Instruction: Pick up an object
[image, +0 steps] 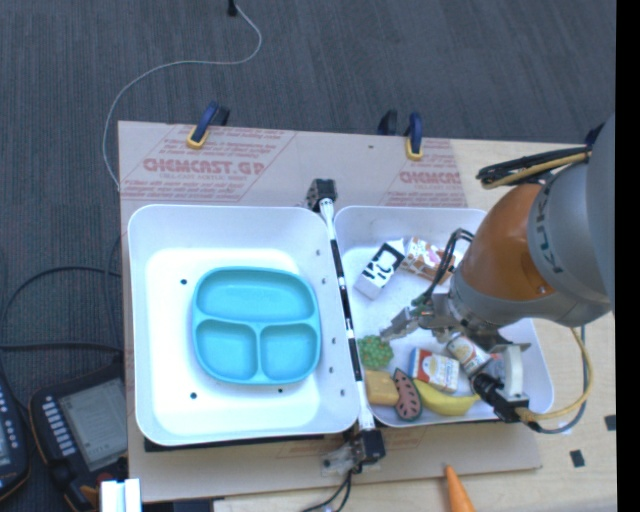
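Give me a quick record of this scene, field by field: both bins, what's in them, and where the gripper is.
left bin: holds a blue divided plate
right bin: holds toy food, including a banana, a green piece and a white box
gripper: low over the right bin, above the green piece
held: nothing visible between the fingers

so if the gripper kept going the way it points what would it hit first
Probably the green toy in the right bin: the gripper points left and down toward it, though its height above it is unclear.
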